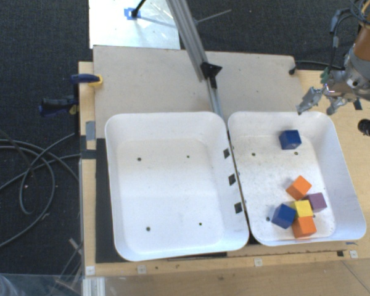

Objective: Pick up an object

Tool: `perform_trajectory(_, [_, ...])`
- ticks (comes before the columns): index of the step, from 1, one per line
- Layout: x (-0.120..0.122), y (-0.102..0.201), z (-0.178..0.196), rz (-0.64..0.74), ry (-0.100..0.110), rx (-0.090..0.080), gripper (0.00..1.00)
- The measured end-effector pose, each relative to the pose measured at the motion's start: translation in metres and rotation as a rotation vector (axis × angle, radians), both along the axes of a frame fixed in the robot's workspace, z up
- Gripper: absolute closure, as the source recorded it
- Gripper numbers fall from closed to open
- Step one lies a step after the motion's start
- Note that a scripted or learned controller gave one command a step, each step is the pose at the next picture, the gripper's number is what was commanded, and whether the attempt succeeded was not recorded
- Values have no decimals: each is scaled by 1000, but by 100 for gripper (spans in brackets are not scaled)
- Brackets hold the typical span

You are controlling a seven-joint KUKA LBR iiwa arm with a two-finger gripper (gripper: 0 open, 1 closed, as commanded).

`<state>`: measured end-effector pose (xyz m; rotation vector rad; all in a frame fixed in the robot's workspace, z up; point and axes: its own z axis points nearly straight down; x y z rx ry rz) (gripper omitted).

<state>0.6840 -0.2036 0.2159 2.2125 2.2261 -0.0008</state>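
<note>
Splayed and holding nothing, the two-finger gripper [321, 100] hangs over the right white bin's [345, 159] rim at one o'clock. Nearest, toward seven o'clock from it, sits a lone small blue cube [290, 139], faces slightly skewed to the bin walls, no long axis. A descent from here could catch the rim, or nudge the cube aside.

The arm [365, 54] reaches in, gripper [324, 102] fingers spread, holding nothing
</note>
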Motion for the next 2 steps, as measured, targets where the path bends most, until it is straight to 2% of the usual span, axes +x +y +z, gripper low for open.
perform_trajectory(1, [5,-7,-126,-2,26,17,0])
perform_trajectory(2, [-10,-9,-124,-3,0,4,0])
